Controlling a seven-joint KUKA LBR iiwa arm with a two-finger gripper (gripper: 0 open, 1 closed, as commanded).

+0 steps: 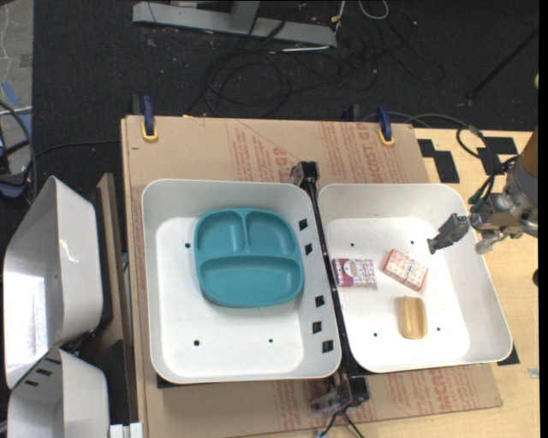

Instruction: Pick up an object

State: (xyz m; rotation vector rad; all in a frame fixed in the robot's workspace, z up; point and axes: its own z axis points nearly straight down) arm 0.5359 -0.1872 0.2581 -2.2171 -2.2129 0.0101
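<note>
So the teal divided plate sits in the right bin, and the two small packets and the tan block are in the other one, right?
Not quite. The camera view shows the teal divided plate in the left bin; the two small packets and the tan block share the right bin.

- A brown cardboard sheet [257, 150] covers the bench, with red print across it.
- Two clamps pin its far edge: one at eleven o'clock [150, 120], one at one o'clock [384, 125].
- The two white bins sit side by side on it, the left bin [163, 282] and the right bin [479, 291] touching along a black seam [325, 274] at the centre.
- Dark carpet [77, 77] lies beyond, crossed by loose black cables [248, 68] at twelve o'clock.
- A grey metal bar [231, 24] lies slantwise at the top.
- Spare white tubs [47, 265] stand at nine o'clock, off the bench.
</note>
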